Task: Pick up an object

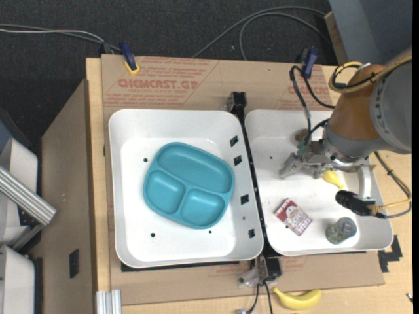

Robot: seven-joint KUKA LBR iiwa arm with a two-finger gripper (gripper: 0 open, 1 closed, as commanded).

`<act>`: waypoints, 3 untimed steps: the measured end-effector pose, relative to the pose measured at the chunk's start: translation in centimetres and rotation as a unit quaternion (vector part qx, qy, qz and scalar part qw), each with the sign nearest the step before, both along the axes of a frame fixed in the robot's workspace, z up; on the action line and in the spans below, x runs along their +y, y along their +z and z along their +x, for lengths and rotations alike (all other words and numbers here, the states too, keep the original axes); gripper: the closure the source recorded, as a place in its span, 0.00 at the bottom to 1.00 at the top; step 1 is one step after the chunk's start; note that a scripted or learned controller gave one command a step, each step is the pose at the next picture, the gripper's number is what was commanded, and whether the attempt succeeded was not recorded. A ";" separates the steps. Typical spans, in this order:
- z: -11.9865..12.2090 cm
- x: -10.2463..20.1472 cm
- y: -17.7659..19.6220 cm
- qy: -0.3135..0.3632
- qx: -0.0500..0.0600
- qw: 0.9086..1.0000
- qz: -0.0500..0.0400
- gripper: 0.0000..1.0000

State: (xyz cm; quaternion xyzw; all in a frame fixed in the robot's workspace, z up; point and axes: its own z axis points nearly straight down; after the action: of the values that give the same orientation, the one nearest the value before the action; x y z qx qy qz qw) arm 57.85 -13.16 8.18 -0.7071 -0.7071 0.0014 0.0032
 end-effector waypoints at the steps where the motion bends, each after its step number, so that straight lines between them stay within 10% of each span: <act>1: 0.2 0.0 1.5 0.000 -0.003 1.000 0.000 1.00; 3: 0.2 1.1 10.9 0.001 -0.006 1.000 -0.002 1.00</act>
State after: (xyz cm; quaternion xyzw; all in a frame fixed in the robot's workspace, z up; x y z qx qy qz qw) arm 58.04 -12.05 19.08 -0.7065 -0.7077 -0.0020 -0.0023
